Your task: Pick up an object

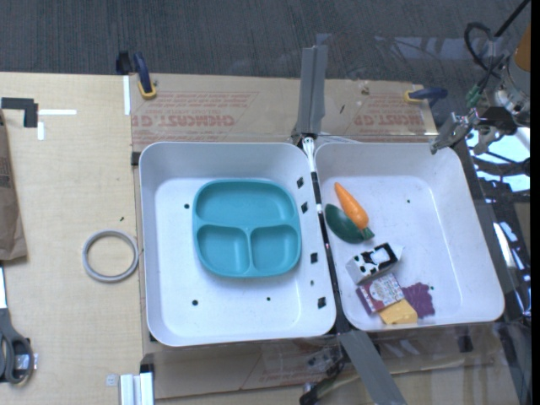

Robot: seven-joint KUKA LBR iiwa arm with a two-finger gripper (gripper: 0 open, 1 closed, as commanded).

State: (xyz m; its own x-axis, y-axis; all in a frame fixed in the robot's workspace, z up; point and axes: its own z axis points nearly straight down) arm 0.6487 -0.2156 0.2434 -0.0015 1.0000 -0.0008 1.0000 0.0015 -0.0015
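We see the carrot [351, 205] lying in the right bin [439, 184], near that bin's left wall, with its long axis on a diagonal: the orange end points up and to the left, and the dark green leafy top [342, 224] sits at the lower side, curling down and to the right. Just below it lies a small black-and-white toy [372, 262], and below that, close to the bin's front edge, a small pinkish packet [383, 291], a yellow piece [399, 313] and a purple piece [419, 299] bunch together, touching or overlapping. The left bin [169, 226] holds a teal divided plate [247, 227] with three compartments, set roughly in its middle. On the bench to the left of both bins rests a roll of tape [110, 255]. We find the gripper [460, 129] at the upper right, above the far right corner of the right bin, well apart from the carrot; we cannot tell its opening from here, and nothing visible is in its grasp.
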